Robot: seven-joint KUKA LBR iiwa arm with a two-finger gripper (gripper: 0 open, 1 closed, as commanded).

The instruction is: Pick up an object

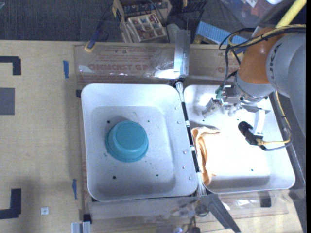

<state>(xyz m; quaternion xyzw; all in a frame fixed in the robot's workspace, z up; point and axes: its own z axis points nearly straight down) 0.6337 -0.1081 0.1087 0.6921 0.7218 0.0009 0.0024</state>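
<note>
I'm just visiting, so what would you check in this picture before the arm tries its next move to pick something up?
1. Something to pick: ok. A blue bowl sits upside down in the left bin; an orange cloth lies in the right bin.
2. Gripper over a bin: ok, over the right bin's far end.
3. Gripper above an object: not ok; the cloth lies nearer the camera.
4. Gripper already holding something: cannot tell.
5. Cloth easy to reach: cannot tell; it hugs the bin's left wall.

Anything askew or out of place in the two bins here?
The orange cloth in the right bin lies bunched against the wall next to the left bin, not spread flat. The teal bowl sits upside down in the left bin.
</note>
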